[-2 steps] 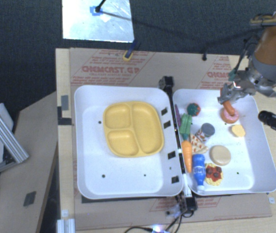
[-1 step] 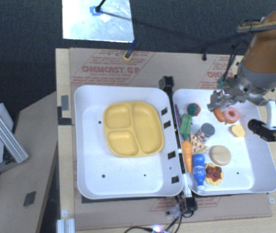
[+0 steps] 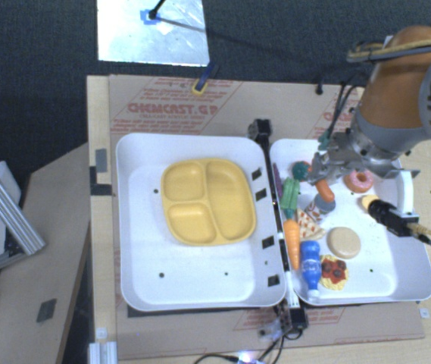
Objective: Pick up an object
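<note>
toys lie scattered across the right bin [image 3: 416,279], and the claw [image 3: 329,170] hangs low over its far left part, on the end of the grey arm [image 3: 404,89] that reaches in from the right. how far the claw is open cannot be told from this angle, and nothing can be seen in its grip.

an orange sausage [image 3: 325,193] lies just in front of the claw, very close to it; whether the two touch cannot be told. a teal ball [image 3: 300,171] sits just to the left of the claw, and a pink donut [image 3: 361,180] lies just to its right. a green toy [image 3: 289,194] stands below the ball, beside a thin purple stick [image 3: 276,180] that runs along the bin's left wall.

nearer the front, a carrot [image 3: 292,241] lies lengthwise against the left wall, with a pizza slice [image 3: 310,222] just beside its upper end. a blue bottle [image 3: 310,264] lies in front of the slice, next to the carrot's tip. a round tan bun [image 3: 344,242] rests near the middle of the bin, and a red and yellow toy [image 3: 335,273] lies in front of it, touching or nearly touching the bottle.

the left bin [image 3: 135,226] holds a yellow divided plate [image 3: 207,202], lying flat near its middle. both bins sit side by side on a printed cardboard sheet [image 3: 170,108], and a silvery square sheet [image 3: 151,21] lies beyond it at the far edge.
</note>
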`<state>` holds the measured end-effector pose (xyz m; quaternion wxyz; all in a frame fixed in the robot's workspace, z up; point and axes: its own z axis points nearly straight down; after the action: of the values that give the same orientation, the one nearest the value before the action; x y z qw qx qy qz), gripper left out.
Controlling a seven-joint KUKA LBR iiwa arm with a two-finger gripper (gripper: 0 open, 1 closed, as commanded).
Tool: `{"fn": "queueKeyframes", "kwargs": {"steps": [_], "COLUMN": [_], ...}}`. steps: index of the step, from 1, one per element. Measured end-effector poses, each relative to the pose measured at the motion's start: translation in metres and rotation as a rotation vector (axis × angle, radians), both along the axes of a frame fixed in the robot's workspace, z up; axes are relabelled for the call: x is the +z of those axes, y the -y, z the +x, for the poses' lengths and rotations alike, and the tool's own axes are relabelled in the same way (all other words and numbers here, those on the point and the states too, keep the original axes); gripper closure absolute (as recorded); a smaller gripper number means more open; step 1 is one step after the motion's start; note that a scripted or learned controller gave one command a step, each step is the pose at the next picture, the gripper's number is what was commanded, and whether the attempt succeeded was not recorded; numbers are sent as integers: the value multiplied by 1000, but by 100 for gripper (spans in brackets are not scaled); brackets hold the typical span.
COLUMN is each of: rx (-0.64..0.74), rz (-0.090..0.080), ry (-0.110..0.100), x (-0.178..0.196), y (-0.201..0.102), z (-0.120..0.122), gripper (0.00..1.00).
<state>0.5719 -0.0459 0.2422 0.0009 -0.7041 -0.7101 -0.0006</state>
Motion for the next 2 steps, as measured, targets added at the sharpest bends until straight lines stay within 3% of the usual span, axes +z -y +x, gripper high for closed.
{"fn": "queueKeyframes", "kwargs": {"steps": [1, 2], "rx": [1, -2], "rz": [1, -1], "ry": [-2, 0], "x": [-14, -26], "y": [-56, -69], "z": [-25, -32], "gripper": [100, 100]}}
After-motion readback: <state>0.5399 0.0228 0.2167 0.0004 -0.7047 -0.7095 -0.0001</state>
